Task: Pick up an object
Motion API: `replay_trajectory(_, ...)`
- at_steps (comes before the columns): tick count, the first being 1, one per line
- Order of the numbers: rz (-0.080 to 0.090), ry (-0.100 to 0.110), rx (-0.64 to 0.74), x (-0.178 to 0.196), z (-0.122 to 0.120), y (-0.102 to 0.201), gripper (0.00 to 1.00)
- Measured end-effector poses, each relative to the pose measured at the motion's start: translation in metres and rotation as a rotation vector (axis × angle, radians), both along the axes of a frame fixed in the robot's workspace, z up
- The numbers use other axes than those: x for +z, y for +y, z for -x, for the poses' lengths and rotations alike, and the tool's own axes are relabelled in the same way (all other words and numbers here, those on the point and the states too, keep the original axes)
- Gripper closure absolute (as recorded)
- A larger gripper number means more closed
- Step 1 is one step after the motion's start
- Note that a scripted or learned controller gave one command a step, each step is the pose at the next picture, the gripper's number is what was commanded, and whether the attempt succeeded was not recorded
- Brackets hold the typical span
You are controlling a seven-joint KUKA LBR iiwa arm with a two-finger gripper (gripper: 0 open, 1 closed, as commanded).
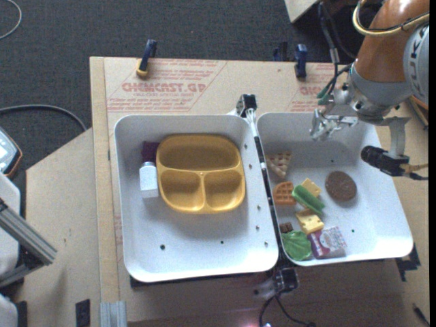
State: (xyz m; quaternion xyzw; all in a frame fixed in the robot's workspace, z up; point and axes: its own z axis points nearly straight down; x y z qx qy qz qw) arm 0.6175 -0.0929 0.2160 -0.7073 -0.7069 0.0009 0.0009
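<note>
Pink packet (331,242) legible-less; claw (324,129) tips blurred.

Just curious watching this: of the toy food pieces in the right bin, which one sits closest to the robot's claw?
The pale waffle piece, lying by the bin's left wall just below the gripper. The orange waffle, brown round patty and the rest lie further down the bin.

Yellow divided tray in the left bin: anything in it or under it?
The yellow tray has bare compartments. A white bottle and a dark purple item sit beside its left edge. What lies underneath is covered.
</note>
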Motion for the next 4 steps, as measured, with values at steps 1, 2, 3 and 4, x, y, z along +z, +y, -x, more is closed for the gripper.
replay_trajectory(1,0.001,-0.007,0.002,0.018,-0.005,0.008,1.00)
replay_trajectory(2,0.002,-0.007,0.001,0.017,-0.011,0.002,1.00)
replay_trajectory(3,0.000,0.002,0.000,-0.002,-0.005,-0.001,1.00)
replay_trajectory(4,0.000,-0.005,0.002,0.015,0.002,0.007,1.00)
